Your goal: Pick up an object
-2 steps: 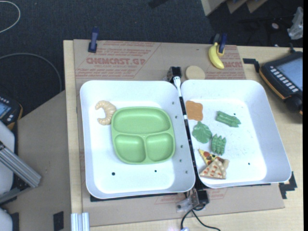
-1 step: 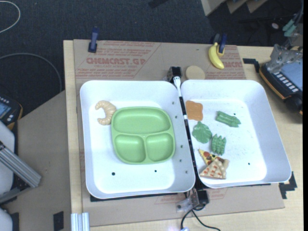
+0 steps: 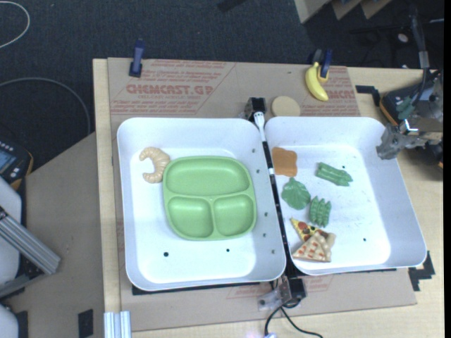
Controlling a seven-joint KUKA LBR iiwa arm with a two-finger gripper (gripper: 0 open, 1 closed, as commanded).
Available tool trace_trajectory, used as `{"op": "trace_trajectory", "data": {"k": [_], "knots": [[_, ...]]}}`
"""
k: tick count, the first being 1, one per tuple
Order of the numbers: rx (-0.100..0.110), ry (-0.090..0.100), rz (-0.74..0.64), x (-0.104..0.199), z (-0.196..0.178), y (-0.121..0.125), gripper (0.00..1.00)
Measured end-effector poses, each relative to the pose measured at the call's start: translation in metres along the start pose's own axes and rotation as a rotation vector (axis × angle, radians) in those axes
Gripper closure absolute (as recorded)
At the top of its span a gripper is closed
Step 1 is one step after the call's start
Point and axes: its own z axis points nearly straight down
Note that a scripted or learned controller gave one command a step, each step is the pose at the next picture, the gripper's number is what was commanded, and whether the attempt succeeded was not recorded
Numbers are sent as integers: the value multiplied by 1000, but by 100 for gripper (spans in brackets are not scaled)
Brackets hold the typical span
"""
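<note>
A brown board lies on a pale bench over dark carpet, and on it sit two shallow white bins side by side. The right white bin (image 3: 366, 220) holds the likely targets: an orange-brown toast-like square (image 3: 285, 161) near its upper left, a green pea-pod-shaped toy (image 3: 333, 174) to the right of that, a dark green leafy toy (image 3: 296, 193) below the toast, a small ribbed green toy (image 3: 320, 210) just beside the leaf, and a toy pizza slice (image 3: 313, 244) at the lower left, close to the bin's wall. The left white bin (image 3: 134, 189) carries a light green three-compartment plate (image 3: 209, 196) with a tan croissant toy (image 3: 154, 163) just beside its upper left corner. A yellow banana toy (image 3: 316, 82) and a round tan disc (image 3: 285, 107) rest on the board beyond the bins.

The gripper (image 3: 392, 145) hangs at the right bin's upper right edge, well apart from every piece; whether its fingers are spread or closed I cannot tell. The pea pod looks the best pick, being nearest and standing free of its neighbours. Coming down centred over it, jaws set across its narrow width, should avoid nudging it aside
</note>
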Motion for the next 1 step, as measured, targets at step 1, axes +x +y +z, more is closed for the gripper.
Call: {"op": "trace_trajectory", "data": {"k": [1], "knots": [[-1,1,-5,46,37,-53,100]]}}
